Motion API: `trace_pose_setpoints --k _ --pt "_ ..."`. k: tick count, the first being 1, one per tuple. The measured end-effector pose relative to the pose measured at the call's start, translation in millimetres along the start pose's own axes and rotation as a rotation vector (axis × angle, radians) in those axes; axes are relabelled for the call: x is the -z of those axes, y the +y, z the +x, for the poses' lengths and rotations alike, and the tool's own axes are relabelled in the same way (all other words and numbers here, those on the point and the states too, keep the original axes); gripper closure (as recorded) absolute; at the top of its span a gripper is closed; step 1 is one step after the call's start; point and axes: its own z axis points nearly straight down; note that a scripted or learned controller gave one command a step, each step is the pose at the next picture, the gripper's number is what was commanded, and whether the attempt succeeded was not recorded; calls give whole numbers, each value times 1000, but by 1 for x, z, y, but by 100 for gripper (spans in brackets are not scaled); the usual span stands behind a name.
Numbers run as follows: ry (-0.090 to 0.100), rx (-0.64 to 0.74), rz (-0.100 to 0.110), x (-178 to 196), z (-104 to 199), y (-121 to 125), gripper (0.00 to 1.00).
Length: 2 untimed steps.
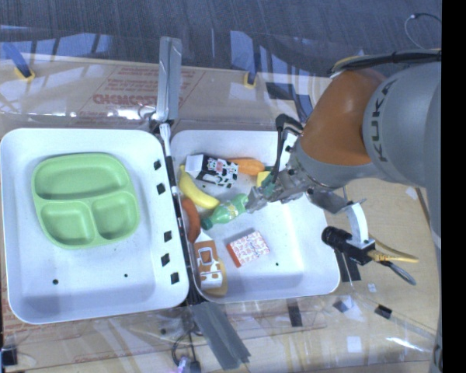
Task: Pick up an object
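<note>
Several candidates for the pick, nearest of them a green object [225, 210]. Lies slantwise near the middle of the right bin [311, 282], left end against or just beside the banana [196, 190], right end under or touching the gripper [262, 196]. Cannot tell whether clenched, released or grasping anything; too small and too cluttered at the tip to judge. Seems low over the bin floor, right at the green object's upper right end.

Around that: a black-and-white toy [217, 169] and an orange carrot [247, 164] toward the bin's far wall, a red-orange piece [190, 220] along the left wall below the banana, a brown packet [208, 266] in the near left corner, a red-and-white patterned box [247, 247] lying apart on the bin floor. Further out, in the left bin [31, 286], a green divided plate [85, 200], well away from the action. Behind the gripper, the grey arm [404, 123] with its orange band, reaching in from the right.

Judged as the grasp step: down at the pile, lift not yet made. Calls next for a firm closing on the green object alone, then a straight rise clear of the bin. Likely trouble: crowding by the banana close alongside, a hold taken only at the very end, and a slip or swing on the way up.
</note>
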Motion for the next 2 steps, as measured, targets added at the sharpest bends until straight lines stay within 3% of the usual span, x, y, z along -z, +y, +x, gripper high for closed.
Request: trace_pose_setpoints --k 1,2 --pt "0 -157 2 -110 4 62 0" --pt "0 -154 3 -100 4 63 100"
